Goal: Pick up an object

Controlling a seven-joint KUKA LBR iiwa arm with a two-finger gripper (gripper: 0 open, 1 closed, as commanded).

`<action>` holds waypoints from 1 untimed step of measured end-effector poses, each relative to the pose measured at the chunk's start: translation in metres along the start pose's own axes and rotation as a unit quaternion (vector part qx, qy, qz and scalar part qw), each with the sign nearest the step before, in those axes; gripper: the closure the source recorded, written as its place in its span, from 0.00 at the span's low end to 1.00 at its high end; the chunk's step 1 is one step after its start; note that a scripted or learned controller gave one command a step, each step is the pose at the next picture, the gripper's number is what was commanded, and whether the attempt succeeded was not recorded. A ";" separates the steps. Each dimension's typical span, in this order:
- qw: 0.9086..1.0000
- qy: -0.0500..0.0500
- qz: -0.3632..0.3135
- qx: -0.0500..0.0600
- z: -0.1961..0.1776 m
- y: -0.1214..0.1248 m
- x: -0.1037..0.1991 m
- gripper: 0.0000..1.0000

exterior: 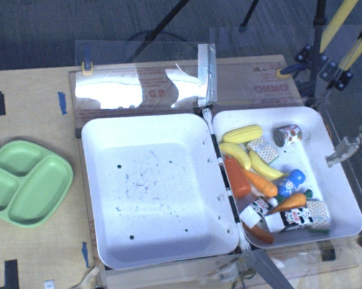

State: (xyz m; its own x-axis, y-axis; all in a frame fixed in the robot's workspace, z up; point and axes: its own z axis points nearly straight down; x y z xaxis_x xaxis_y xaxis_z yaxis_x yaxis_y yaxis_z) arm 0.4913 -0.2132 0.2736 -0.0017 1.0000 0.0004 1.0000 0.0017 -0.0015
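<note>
The pick looks to be at its very start: every object lies in the right bin (337, 178), and nothing shows between the fingers of the claw (342, 153), which sits at that bin's right rim, outside the pile. How the claw is set cannot be told at this size and blur. Taking the right bin as the landmark, its left half carries the clutter: a corn cob (242, 133) near the far wall, a yellow banana (257, 161) just in front of it, a red-orange block (237, 177) against the left wall, and a carrot (261, 182) lying slantwise beside that. Toward the bin's middle sits a blue bottle-like toy (292, 180), with a second small carrot (288, 202) and a black-and-white carton (293, 217) closer to the near wall. A small can (287, 135) stands apart near the far right corner. The left bin (107, 153) adjoins the landmark on its left, and a green divided plate (28, 182) rests on the tabletop (21, 91) beyond it. All of the task remains: choosing a thing, descending, closing and lifting.
</note>
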 end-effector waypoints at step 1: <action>0.996 0.000 -0.085 0.000 0.083 0.058 0.032 0.00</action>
State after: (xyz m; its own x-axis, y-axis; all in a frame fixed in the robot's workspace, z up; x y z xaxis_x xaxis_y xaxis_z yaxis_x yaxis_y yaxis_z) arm 0.5493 -0.1809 0.1901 -0.1703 0.9854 0.0011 0.9854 0.1703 -0.0012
